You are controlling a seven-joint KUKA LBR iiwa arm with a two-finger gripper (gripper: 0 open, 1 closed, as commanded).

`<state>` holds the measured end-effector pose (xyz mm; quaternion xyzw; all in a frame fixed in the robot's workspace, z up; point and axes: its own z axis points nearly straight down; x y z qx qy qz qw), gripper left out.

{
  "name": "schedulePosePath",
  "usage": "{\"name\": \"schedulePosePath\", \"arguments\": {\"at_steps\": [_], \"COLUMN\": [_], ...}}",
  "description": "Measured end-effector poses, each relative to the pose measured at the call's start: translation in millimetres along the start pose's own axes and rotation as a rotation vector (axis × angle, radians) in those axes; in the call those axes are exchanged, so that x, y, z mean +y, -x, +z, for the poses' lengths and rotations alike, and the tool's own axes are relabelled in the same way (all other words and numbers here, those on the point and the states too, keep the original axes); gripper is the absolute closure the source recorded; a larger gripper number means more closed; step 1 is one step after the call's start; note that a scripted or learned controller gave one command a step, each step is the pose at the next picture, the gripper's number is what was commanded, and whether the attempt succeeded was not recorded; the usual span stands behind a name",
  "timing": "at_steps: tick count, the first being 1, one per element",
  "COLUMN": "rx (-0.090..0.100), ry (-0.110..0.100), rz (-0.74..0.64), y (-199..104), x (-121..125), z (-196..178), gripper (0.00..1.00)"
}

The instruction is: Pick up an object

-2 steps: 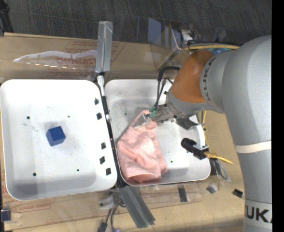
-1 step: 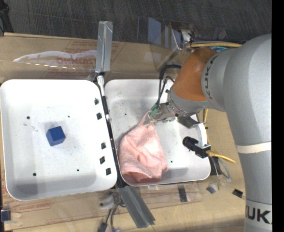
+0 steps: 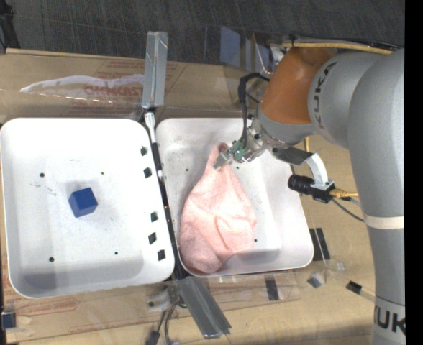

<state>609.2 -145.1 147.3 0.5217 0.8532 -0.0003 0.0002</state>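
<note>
In the camera view, two shallow white bins sat side by side on the bench, the left bin (image 3: 24,149) and the right bin (image 3: 290,243) parted by a grey divider rail (image 3: 156,70). The grey arm (image 3: 355,99), with its orange band (image 3: 290,85), reached in from the right and bent down over the right bin. The gripper (image 3: 229,155) was low at the upper middle of that bin, its fingers clenched on the top corner of a pink cloth (image 3: 215,218). The cloth hung and spread from that pinched corner down and to the left, its bulk lying on the bin floor toward the near wall, beneath and in front of the gripper. A small blue cube (image 3: 83,201) lay in the left bin, well apart from the gripper
</note>
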Motion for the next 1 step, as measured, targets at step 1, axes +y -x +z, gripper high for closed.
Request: {"name": "schedulePosePath", "arguments": {"at_steps": [1], "rx": [0.001], "ry": [0.0], "rz": [-0.02], "y": [-23.8], "x": [66.2], "z": [-60.3], "gripper": [1.0]}}
